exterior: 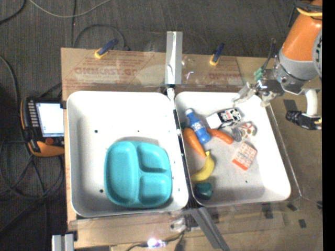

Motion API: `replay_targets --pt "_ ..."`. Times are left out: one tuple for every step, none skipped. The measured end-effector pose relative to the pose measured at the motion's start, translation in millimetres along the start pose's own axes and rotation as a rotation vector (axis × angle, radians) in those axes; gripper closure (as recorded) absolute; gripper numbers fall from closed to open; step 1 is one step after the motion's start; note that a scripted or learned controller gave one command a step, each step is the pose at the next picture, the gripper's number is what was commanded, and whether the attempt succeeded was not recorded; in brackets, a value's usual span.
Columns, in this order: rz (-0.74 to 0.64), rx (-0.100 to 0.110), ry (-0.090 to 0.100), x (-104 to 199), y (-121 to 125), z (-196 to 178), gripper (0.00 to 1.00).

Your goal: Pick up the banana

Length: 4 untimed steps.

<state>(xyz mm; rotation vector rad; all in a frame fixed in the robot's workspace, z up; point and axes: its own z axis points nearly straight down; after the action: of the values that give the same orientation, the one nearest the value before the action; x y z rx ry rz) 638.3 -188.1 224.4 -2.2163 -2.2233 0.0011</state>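
arm (302, 46): enters from upper right, orange band above grey wrist, tilted down toward the left | wrist (285, 80): grey, cabled, sits at the right bin's upper right corner | gripper (245, 94): pale fingers point down-left over the bin's upper right edge; nothing seen between them; finger spacing not discernible

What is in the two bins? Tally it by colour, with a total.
Yellow: 1, banana
Orange: 2, carrots
Blue: 1, bottle
Teal: 1, tray
Dark green: 1, round fruit
Red-and-white: 1, packet
Black-and-white: 1, box
Silver: 1, wrapper
Total: 9
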Motion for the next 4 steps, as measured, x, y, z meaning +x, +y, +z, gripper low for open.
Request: replay_targets --pt "0.074 0.003 0.000 100 -84 42 0.00" --pt "0.165 0.003 0.000 156 -152 42 0.00" --pt "0.060 0.002 -0.003 150 -140 42 0.00" --pt "-0.141 -0.009 0.000 75 -151 136 0.00"
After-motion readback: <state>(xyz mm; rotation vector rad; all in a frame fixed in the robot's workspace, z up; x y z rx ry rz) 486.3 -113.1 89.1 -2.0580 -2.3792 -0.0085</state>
